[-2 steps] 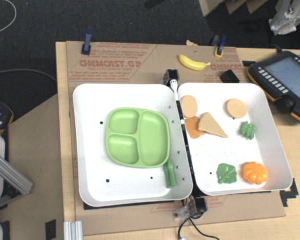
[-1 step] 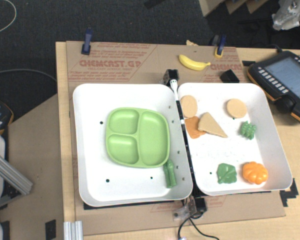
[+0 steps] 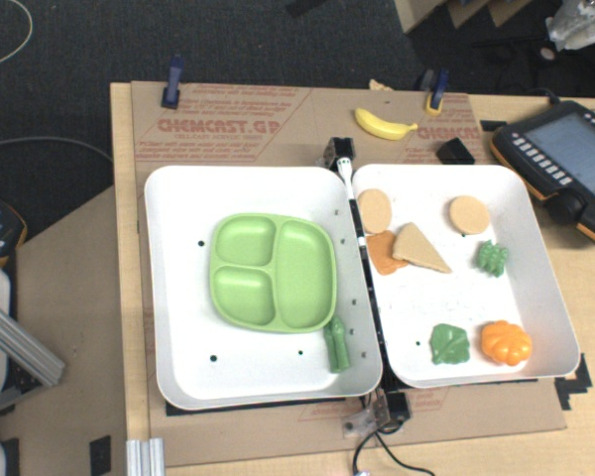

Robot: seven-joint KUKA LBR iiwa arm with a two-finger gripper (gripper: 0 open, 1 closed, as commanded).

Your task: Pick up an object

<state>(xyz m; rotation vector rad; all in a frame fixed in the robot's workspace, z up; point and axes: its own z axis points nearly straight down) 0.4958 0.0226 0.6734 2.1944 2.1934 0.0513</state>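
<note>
Nothing lifted yet: toy food, including an orange pumpkin at five o'clock, lies in the right bin; a green divided plate sits in the left bin; the gripper's state cannot be told.

Red print runs across the brown cardboard sheet that covers the tabletop, beyond the far edges of the two white bins. The largest line reads roughly "CHEMCAST GP", its last letters unclear. Smaller red lines above and below it are too fine to read. More red print on the sheet's right part is blurred beyond reading.
</note>
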